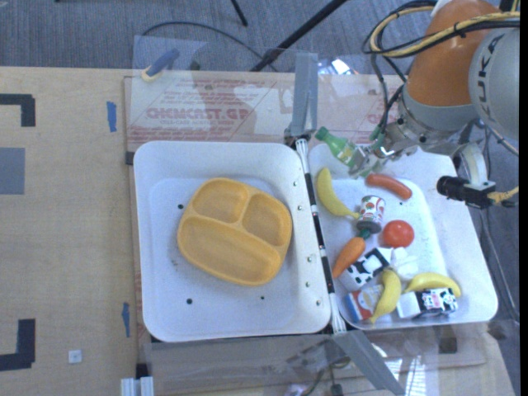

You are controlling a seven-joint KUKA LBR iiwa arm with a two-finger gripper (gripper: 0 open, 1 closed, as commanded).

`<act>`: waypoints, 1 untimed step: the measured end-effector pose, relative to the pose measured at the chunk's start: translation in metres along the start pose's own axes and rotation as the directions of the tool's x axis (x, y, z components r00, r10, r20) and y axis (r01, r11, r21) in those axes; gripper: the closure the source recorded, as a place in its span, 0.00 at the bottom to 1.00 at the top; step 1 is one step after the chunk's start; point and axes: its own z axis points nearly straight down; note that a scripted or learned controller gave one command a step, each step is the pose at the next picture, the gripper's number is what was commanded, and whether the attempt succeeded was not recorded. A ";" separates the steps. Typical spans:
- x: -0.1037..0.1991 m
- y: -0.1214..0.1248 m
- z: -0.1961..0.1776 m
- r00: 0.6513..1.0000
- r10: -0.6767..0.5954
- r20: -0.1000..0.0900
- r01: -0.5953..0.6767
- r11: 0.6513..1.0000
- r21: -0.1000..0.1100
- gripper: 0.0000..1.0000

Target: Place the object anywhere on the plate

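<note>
A yellow divided plate (235, 230) lies in the middle of the left bin (155, 221). My gripper (364, 157) hangs over the far left corner of the right bin (466, 246), reaching in from the right. Its fingers are shut on the wide end of a small green bottle (333, 143). The bottle lies tilted, with its neck pointing up and left toward the divider between the bins. The plate sits well to the left of and nearer than the gripper, with nothing on it.
The right bin holds several toys: a banana (331, 197), a sausage (388, 186), a small can (372, 211), a tomato (398, 233), a carrot (348, 256), a cow-print carton (365, 269) and two more bananas (386, 294). Cables hang behind the arm.
</note>
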 end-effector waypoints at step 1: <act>0.052 0.052 -0.010 0.998 -0.061 0.001 0.061 0.998 0.000 1.00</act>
